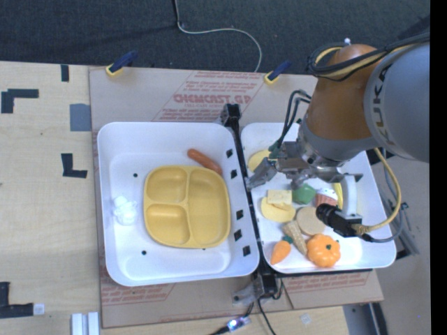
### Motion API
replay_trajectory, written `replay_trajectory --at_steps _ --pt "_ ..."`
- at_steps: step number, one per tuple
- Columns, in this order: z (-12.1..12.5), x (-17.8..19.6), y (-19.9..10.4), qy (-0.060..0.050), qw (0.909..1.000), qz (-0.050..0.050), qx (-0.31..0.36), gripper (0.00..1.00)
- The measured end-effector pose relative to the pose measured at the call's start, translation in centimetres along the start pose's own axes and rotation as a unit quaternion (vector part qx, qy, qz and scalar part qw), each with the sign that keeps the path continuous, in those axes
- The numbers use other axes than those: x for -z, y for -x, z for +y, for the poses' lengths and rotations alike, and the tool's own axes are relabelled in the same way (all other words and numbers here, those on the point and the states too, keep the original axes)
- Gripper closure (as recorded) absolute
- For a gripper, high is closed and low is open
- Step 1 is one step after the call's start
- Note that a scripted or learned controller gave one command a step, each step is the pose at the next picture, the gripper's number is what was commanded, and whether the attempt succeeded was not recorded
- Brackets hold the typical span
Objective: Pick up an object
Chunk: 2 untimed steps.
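From the one camera above the bench we saw two white bins side by side. The left bin (112,187) held a yellow tray (187,206) with three compartments, a sausage (204,160) lying just beyond the tray's far edge, and a small clear lump (124,211) near the left wall.

The right bin (380,257) carried the crowd of toy food: a pumpkin (324,250) at the near side, a carrot (281,251) just left of it, a cheese wedge (278,205), a green piece (303,194) and a tan round slice (311,220) between them. The arm (356,110) reached over this bin, and its gripper (279,167) hung low above the pile's far left part, near the cheese; whether the jaws were released or clenched we could not tell, and nothing showed between them.

We judged every piece to be light, hard plastic, stiff and rather slick. The pumpkin, round and bulging, would likely slip; the carrot, narrow and lying apart from the heap, seemed the safer hold, taken across its middle.
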<state>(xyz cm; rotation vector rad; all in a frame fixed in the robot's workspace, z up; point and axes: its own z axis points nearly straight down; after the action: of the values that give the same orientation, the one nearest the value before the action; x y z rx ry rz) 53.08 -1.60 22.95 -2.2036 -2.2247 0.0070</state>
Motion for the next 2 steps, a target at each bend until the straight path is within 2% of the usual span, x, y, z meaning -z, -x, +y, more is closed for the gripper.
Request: replay_trajectory --at_steps 1,2 --pt "-5.1 -4.9 -0.7 -0.001 1.0 -0.001 -0.005 0.0" --pt "-4.8 -3.7 -0.7 0.002 1.0 -0.002 -0.004 1.0"
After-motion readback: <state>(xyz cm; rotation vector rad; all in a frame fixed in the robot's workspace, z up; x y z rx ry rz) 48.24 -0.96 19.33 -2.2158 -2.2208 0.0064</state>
